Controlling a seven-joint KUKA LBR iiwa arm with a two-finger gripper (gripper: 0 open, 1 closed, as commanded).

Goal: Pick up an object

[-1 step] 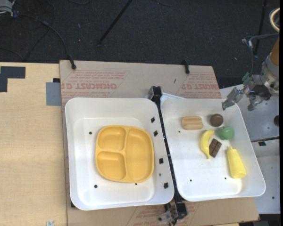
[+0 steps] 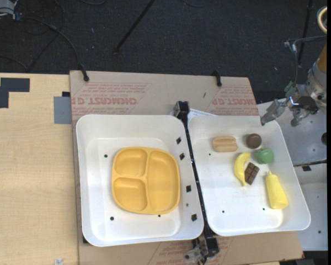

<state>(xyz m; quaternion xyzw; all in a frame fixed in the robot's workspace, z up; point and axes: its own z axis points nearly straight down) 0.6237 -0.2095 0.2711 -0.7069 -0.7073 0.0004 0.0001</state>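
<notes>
The pincer hangs off the right bin's far corner, grip unreadable from here, so the reach looks barely begun: next it must swing over the banana, bottle or bun and descend.

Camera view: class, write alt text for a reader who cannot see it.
A grey arm's pincer hovers at the far right corner of the right bin, which holds a banana, a yellow bottle and other small items. The left bin holds a yellow divided plate.
</notes>
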